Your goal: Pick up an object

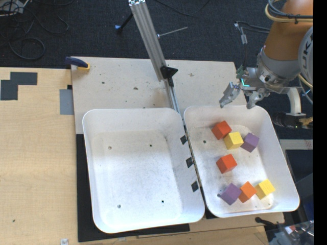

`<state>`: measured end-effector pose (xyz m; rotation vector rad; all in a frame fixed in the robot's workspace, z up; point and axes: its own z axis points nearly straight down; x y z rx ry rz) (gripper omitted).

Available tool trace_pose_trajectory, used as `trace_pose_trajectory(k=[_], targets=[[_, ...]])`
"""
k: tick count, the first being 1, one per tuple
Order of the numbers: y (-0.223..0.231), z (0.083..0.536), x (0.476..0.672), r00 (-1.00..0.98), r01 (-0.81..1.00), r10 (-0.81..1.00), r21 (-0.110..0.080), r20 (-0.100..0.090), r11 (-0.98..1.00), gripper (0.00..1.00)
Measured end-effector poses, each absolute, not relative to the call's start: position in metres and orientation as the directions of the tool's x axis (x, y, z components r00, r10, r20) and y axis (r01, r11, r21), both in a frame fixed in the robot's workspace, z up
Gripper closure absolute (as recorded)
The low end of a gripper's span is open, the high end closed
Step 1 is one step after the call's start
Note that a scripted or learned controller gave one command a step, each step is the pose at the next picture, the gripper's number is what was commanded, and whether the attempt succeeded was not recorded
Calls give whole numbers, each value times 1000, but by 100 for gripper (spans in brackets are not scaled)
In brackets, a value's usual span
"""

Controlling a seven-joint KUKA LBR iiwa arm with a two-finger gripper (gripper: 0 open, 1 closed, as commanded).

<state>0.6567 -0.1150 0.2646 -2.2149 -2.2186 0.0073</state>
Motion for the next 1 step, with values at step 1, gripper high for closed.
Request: trace_pose_trajectory(k=[1], targets=[[-115,267,657,-4,1000,1000,-4,0,4,0]])
